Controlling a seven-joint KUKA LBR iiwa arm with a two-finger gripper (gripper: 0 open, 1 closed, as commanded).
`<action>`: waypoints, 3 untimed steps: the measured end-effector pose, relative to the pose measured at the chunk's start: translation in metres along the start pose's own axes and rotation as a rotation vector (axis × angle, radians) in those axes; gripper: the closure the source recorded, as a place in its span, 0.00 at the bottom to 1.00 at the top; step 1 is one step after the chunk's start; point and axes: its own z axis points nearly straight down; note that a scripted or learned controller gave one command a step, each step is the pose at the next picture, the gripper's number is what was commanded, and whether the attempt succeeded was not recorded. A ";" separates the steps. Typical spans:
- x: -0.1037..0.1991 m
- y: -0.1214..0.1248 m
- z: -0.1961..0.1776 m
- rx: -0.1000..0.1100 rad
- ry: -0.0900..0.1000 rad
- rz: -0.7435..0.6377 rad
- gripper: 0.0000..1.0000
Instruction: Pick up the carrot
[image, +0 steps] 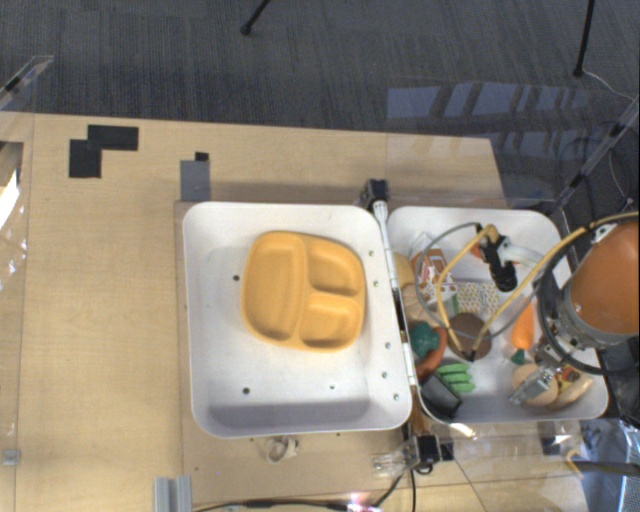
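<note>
Plainly, the right bin (560, 228) is the crowded one, and everything below is placed against it. The carrot (523, 325) lies inside it close to its right wall, about midway between the far and near walls, tilted, with a green stub at its nearer end. The grey arm (608, 283) with its orange band comes over that same right wall, and the gripper (535, 384) hangs low in the bin's near right corner, just nearer than the carrot, over a pale bread-like piece (553, 392). Whether the claw is open or closed cannot be told, and nothing can be seen held in it.

Toward the bin's middle sits a brown round disc (468, 336). Along its left wall are a red-and-white packet (432, 272), a dark green lump (428, 340), a bright green ridged toy (447, 378) and, in the near left corner, a black object (440, 400). The left bin (215, 330) touches the right bin's left wall and holds a yellow divided plate (303, 290).
</note>
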 end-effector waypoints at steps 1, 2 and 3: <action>0.057 -0.052 0.002 0.000 -0.002 0.168 0.00; 0.076 -0.067 -0.090 0.004 0.006 0.242 0.00; 0.066 -0.062 0.001 -0.001 0.001 0.216 0.00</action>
